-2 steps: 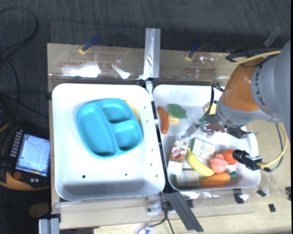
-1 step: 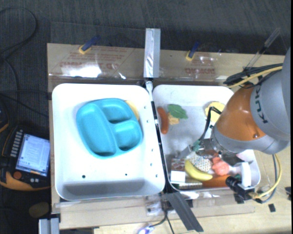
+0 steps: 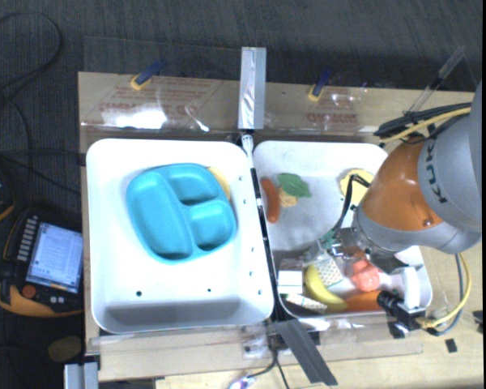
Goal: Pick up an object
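The banana (image 3: 320, 286) lies in the right bin (image 3: 308, 156) beside a pink toy (image 3: 366, 276) under the arm's claw (image 3: 340, 258), and a blue tray (image 3: 181, 211) sits in the left bin (image 3: 113, 282).

We see a yellow banana (image 3: 321, 286) lying curved in the right bin's near end, a pinkish-red ball (image 3: 366, 277) just beside it to the right.
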{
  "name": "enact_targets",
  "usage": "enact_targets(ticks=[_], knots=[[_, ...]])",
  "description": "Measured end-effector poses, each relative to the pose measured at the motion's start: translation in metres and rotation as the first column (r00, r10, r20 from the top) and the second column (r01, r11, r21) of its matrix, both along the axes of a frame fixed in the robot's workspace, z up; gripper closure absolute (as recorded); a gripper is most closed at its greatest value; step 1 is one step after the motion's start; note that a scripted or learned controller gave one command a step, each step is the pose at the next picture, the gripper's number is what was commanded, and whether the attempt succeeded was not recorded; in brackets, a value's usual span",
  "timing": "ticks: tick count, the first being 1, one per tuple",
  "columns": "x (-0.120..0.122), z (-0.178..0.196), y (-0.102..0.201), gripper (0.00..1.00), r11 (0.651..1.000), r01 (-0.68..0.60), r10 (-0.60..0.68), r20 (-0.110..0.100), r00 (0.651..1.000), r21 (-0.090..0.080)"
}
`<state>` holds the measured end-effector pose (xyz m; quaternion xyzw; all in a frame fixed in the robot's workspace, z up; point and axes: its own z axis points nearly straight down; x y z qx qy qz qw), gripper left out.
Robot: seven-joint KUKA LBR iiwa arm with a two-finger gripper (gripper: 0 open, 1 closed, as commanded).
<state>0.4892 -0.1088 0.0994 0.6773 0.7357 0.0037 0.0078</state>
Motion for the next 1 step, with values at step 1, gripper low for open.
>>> enact_targets(ticks=[1], knots=[[0.0401, 0.0833, 0.0163, 1.0, 0.954, 0.298, -0.298, -0.02, 0.954, 0.0]])
